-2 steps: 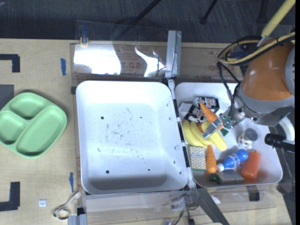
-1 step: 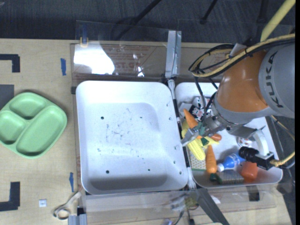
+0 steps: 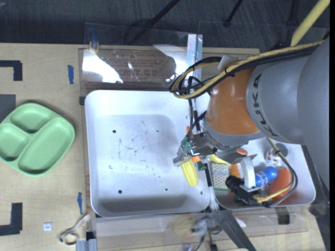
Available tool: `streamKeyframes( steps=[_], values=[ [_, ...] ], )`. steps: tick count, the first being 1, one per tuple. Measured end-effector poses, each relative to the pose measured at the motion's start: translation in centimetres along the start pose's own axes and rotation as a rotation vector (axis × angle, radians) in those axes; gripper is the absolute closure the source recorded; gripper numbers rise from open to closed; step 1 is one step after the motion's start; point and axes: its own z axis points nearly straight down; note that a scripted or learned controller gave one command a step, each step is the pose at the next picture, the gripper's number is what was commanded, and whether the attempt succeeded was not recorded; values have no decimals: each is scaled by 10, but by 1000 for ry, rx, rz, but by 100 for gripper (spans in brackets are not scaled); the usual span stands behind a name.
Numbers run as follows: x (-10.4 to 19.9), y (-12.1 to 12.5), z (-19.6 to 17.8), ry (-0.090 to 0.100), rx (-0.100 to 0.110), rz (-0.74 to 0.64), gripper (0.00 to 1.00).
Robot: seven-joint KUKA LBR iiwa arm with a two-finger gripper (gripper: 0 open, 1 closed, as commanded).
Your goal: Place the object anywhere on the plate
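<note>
A pale wooden bench point(image 3: 42, 61) carries two shallow white bins, and the gripper point(image 3: 191, 158) hangs over the right edge of the left bin point(image 3: 131, 140); a yellow corn cob point(image 3: 190, 174) sits between its fingers, long axis hanging roughly downward. The green divided plate point(image 3: 34, 138) lies far off to the left, outside both bins; the bin wall stands between. Behind, the right bin point(image 3: 301, 195) holds a clutter of orange and blue toys point(image 3: 267, 178).

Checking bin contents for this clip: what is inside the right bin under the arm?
In the right bin, an orange piece and a blue one show; the arm covers the rest.
</note>
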Motion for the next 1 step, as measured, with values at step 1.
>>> streamKeyframes(
  steps=[1],
  values=[
    [53,56,-18,-2,0,246,100]
  ],
)
